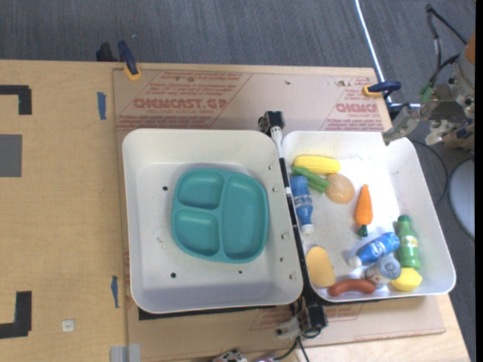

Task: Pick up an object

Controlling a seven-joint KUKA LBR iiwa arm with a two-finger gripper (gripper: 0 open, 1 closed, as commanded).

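Nearest the lens, a red sausage lies along the right bin's front wall; the hand hovers beyond that bin's far right corner, its opening impossible to tell.

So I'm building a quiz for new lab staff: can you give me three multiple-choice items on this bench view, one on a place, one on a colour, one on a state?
1. Where does the divided plate lie?
A. left bin
B. right bin
C. on the cardboard

2. What colour is the carrot?
A. blue
B. orange
C. green

3. How does the claw stand to the toys?
A. clamped on the carrot
B. pressing on the corn
C. off by the right bin's far right corner, touching none

Answers: 1 A, the teal plate sits on the left bin's floor. 2 B, it is orange with a green top. 3 C, it hangs at the right bin's rim, apart from every toy.
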